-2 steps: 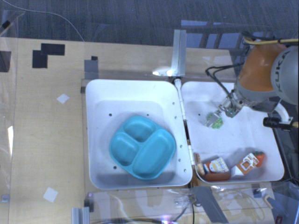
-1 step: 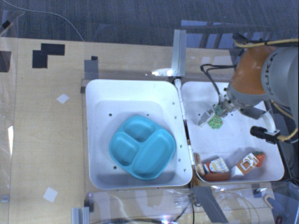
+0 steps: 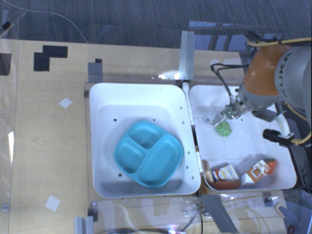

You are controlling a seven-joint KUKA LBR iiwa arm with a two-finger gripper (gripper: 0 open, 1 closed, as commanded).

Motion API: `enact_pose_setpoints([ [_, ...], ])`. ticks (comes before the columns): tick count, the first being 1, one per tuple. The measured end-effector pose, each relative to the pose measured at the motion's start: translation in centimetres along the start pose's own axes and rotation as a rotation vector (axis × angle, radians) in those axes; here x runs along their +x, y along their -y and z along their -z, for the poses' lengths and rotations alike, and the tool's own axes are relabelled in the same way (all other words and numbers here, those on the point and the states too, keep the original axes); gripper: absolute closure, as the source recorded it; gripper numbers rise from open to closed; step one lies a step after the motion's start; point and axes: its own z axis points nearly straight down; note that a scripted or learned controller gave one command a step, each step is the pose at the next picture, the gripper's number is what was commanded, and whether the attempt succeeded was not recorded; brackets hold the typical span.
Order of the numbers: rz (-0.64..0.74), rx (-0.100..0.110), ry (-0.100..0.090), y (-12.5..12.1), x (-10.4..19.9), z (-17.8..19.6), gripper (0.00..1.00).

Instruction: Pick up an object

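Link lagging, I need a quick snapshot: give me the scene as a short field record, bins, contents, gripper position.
left bin: blue divided plate, near the middle
right bin: green object in the upper left part; small cartons and a sausage-like item along the near wall
gripper: in the right bin, just above the green object
contact with green object: cannot tell
arm: reaches in from the right

Right bin (image 3: 204, 104) floor lies open; cartons (image 3: 258, 170) crowd its near edge.
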Motion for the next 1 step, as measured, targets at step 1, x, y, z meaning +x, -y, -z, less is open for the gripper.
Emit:
enact_pose_setpoints([
  [1, -0.194, 0.012, -0.006, -6.5, 1.27, 8.46, 1.0],
])
